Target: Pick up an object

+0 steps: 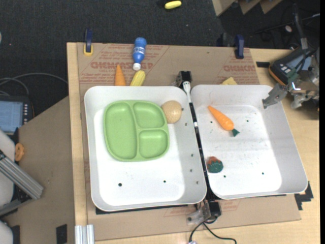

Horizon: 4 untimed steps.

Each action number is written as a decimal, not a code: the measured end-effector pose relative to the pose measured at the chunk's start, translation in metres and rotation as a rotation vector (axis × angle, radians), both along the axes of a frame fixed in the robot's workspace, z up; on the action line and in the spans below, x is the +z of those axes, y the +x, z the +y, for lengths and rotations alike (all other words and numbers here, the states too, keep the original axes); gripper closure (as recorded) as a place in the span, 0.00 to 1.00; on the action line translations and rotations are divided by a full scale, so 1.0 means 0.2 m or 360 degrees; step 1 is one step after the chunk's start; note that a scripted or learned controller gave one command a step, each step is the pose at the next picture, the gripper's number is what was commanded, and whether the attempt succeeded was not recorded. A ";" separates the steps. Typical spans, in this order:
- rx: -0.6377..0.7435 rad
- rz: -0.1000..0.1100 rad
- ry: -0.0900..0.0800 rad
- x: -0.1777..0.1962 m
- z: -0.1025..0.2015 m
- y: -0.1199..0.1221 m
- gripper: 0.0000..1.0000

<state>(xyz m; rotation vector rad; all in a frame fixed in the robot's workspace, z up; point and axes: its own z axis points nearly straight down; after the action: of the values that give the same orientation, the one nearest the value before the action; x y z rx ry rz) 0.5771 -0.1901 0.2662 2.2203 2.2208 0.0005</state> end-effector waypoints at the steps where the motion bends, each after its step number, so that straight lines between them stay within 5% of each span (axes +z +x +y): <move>1: 0.0002 0.0024 0.0010 -0.72 0.17 -0.08 0.00; 2: 0.0010 -0.0005 0.0001 -0.82 0.45 0.19 0.00; 3: 0.0001 -0.0010 -0.0003 -0.75 0.43 0.19 1.00; 4: 0.0000 -0.0005 -0.0002 -0.76 0.43 0.19 0.00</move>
<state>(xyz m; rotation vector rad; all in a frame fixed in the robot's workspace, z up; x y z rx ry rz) 0.6142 -0.1048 0.1144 2.2177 2.2187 0.0027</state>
